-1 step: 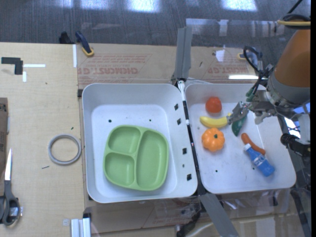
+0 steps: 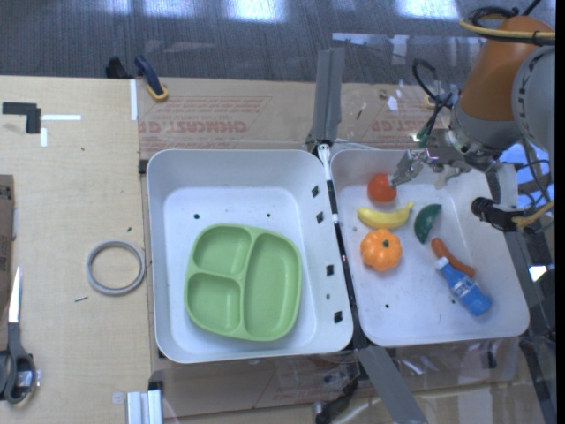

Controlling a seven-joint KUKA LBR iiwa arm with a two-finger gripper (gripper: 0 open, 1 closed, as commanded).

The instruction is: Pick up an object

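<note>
My gripper (image 2: 408,168) hangs at the upper right of the frame, over the back of the right bin (image 2: 503,321), just right of the small red tomato (image 2: 380,186). Fingers are small and dark here; can't tell if they're apart or together, and nothing shows between them.

Tomato is round, glossy, near the bin's upper left corner. Just below it lies a yellow banana (image 2: 385,216), curved, w/ a dark green pepper-like piece (image 2: 426,222) at its right end. Below the banana sits an orange pumpkin (image 2: 381,249), ribbed, green stem. To the lower right lies a blue bottle (image 2: 465,290), its orange neck pointing up-left.

Left bin (image 2: 168,237), centre frame, holds a light green divided plate (image 2: 244,282), three compartments, smooth plastic. Both bins are white, shallow, touching along the middle.

On the wooden bench (image 2: 62,201), left of frame: a grey tape ring (image 2: 116,267), flat; scissors (image 2: 16,360) at the lower left edge.
</note>
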